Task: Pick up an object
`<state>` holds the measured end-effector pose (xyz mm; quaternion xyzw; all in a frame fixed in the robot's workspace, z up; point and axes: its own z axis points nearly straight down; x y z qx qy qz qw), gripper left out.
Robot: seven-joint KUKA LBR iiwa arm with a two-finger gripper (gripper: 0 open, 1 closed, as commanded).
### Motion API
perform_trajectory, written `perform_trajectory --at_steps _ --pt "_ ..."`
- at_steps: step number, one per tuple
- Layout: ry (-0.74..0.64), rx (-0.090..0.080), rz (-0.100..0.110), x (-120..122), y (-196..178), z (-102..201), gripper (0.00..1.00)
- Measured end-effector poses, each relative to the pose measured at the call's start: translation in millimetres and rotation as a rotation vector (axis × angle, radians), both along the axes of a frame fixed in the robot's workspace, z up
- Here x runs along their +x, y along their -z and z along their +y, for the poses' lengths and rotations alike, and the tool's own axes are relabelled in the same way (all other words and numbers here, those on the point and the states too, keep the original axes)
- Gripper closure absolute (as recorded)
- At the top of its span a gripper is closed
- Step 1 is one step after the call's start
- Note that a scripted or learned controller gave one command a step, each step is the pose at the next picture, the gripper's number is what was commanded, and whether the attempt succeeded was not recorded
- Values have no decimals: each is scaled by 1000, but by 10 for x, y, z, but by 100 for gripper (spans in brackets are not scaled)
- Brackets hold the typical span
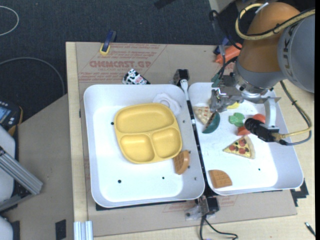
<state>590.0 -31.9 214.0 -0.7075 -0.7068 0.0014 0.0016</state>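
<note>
My gripper (216, 109) hangs over the left part of the right bin (280, 169), near its back. Just below its tip lies a dark green curved piece (211, 125), and whether they touch I cannot tell. A tan wedge of toy food (202, 115) sits right beside it to the left. To the right are a light green piece (236, 118) and a red piece (246, 129), partly behind a black cable fitting. A pizza slice (240, 148) lies mid-bin, and a brown cookie-like piece (220, 178) lies near the front edge.
The left bin (100, 174) holds a yellow divided plate (147, 132), a white ring-shaped item (167, 102) behind it and a brown pastry (182, 162) by the dividing wall. A black-and-white item (134, 77) and a blue-yellow clamp (106, 43) lie on the bench behind.
</note>
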Motion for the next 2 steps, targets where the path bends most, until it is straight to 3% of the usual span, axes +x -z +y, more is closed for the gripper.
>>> perform_trajectory --at_steps 1,2 --pt "-2 0 -6 -67 -143 61 100" --pt "-2 -1 -7 28 -198 38 100"
